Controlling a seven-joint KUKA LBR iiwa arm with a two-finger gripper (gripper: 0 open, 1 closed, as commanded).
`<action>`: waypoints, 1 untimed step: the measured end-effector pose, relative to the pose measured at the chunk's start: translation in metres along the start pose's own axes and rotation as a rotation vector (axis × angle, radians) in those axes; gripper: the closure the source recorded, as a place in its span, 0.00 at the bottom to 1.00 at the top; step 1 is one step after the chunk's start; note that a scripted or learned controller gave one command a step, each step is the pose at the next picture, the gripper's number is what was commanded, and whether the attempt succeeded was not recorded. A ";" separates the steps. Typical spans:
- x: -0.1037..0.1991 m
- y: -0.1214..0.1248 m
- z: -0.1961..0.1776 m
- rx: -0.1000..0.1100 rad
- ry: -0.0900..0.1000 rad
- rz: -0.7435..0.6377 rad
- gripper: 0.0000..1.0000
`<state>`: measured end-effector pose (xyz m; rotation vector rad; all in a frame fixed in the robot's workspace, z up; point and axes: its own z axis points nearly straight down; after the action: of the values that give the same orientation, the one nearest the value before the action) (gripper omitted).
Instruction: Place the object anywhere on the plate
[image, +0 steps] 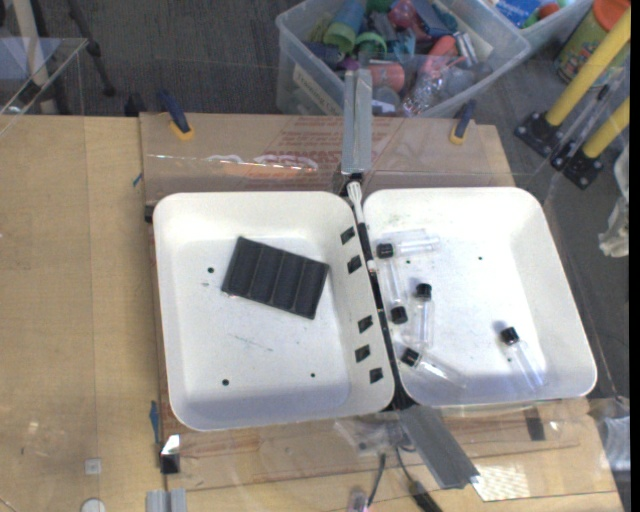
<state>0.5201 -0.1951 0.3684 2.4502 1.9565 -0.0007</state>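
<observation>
A dark, ribbed rectangular plate (275, 277) is seen lying flat in the left bin (172, 236), set at a slight slant and left of the bin's middle. Nothing is rested on it.

The objects to be moved are found in the right bin (562, 300): several small clear vials with black caps. One vial (408, 244) is laid near the bin's upper left, with its cap turned toward the divide. A second vial (423, 312) is placed below it, cap uppermost in the view. A third vial (397, 314) is seen just beside the second, close to the divide. A fourth vial (412, 357) is laid lower still, near the bin's lower left. A fifth vial (520, 352) is set well apart from the others, toward the lower right.

All vials are kept from the plate by the raised rims where the bins meet, along which a row of black tabs (362, 322) is fixed.

Whether the gripper is apart or together cannot be told, nor how the vials lie relative to it.
</observation>
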 end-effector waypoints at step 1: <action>0.000 0.000 0.000 0.000 0.000 0.000 0.00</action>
<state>0.5202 -0.1950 0.3684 2.4500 1.9568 -0.0011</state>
